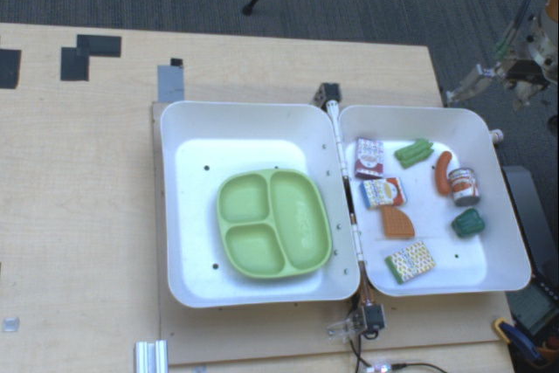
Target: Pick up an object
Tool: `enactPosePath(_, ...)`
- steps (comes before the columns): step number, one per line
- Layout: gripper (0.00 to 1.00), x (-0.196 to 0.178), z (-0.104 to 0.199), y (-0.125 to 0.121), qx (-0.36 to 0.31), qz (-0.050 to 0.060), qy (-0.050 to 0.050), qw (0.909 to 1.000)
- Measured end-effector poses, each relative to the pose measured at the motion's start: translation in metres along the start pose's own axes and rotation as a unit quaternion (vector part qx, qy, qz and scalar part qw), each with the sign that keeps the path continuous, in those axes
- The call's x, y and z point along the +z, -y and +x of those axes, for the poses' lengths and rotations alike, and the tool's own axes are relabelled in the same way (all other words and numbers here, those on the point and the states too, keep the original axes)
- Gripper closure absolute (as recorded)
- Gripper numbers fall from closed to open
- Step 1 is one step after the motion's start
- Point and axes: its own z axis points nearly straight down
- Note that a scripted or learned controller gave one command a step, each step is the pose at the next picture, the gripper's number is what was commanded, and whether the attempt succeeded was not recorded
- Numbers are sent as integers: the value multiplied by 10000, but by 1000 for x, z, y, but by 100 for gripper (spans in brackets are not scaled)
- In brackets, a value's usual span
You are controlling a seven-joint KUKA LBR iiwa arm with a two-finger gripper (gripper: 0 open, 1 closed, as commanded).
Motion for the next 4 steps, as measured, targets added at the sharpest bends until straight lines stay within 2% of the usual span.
enactPosePath(1,0,146,-5,43,4,22,-12,10000)
enactPosePath(2,0,189,39,86,10,3,-2,10000)
enactPosePath(3,100,176,39,84,8,-32,3,10000)
enactPosePath(4,100,62,77,142,3,-8,-1,10000)
